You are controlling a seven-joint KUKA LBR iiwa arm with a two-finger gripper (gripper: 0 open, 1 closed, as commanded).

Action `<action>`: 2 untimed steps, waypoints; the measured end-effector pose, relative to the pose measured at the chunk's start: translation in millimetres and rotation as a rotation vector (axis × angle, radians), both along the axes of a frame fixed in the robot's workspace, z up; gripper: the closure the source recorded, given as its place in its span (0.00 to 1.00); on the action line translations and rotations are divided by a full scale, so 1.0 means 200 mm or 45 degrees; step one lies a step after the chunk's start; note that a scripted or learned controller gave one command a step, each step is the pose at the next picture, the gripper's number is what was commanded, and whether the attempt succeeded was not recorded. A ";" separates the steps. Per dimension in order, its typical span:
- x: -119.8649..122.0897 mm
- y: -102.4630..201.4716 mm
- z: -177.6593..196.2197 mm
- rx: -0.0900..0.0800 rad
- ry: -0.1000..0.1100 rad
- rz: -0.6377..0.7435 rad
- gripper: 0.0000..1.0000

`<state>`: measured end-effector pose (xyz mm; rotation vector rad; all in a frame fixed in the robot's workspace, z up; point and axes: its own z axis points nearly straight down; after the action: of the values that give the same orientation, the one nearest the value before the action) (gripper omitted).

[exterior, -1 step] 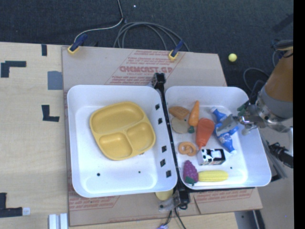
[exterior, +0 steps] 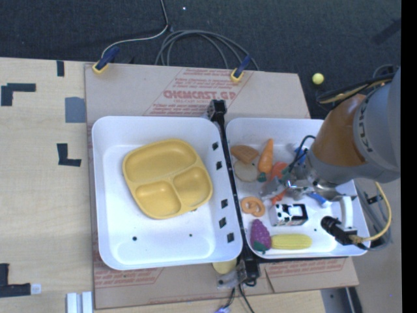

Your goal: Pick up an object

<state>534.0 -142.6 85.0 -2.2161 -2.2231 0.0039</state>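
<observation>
The right bin [exterior: 273,128] holds several toy foods: an orange carrot [exterior: 266,154], a brown bread slice [exterior: 244,153], a beige disc [exterior: 246,170], a pretzel ring [exterior: 252,205], purple grapes [exterior: 260,234], a yellow corn cob [exterior: 290,242] and a black-and-white block [exterior: 290,212]. My gripper [exterior: 287,186] is low in the middle of this bin, just above the black-and-white block and beside a small red piece [exterior: 279,169]. The wrist hides what lies right under it.
The left bin [exterior: 111,240] carries a yellow divided plate [exterior: 168,178]. A black divider [exterior: 225,175] runs between the bins. A small yellow ball [exterior: 317,79] lies on the dark floor beyond the bench. Cables loop behind the bins.
</observation>
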 end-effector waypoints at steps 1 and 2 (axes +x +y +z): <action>-0.09 0.17 0.01 -0.008 -0.017 -0.002 0.00; -0.09 0.16 0.06 -0.009 -0.017 -0.005 1.00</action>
<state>516.3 -110.9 97.5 -2.2310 -2.2289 -0.0034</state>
